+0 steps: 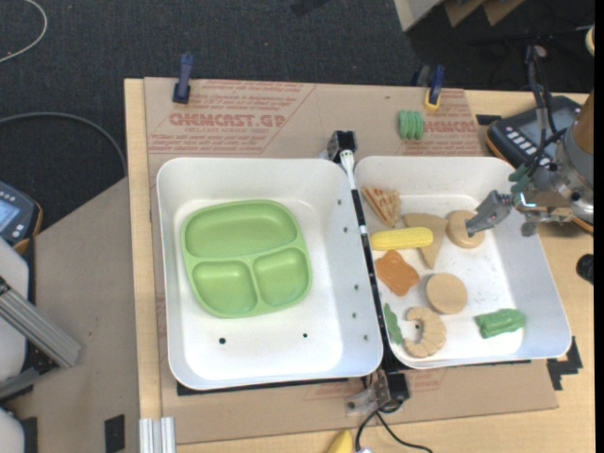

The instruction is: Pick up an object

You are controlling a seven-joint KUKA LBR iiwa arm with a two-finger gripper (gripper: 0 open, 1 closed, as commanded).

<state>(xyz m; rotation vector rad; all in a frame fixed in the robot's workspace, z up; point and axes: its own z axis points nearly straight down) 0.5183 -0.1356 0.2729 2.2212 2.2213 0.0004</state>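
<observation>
Gripper (486,211) sits low at about 2 o'clock in the right bin (538,253), reaching in from 3 o'clock; its grey tip is just beside a small tan round piece (461,228), perhaps touching it, but I cannot tell if the fingers are spread or pressed together, and nothing is seen clearly between them. Around that piece lie the other toy foods: a yellow corn cob (402,240) at 9 o'clock from it; a striped wedge (382,203) further toward 10 o'clock; an orange chunk (396,273) below the corn; a tan disc (445,293) near the bin's middle; a curled pale piece (424,331) at 6 o'clock; a green piece (499,323) at 5 o'clock. The left bin (179,253) holds a green divided plate (247,257); both bins rest on a cardboard sheet (283,111).
</observation>
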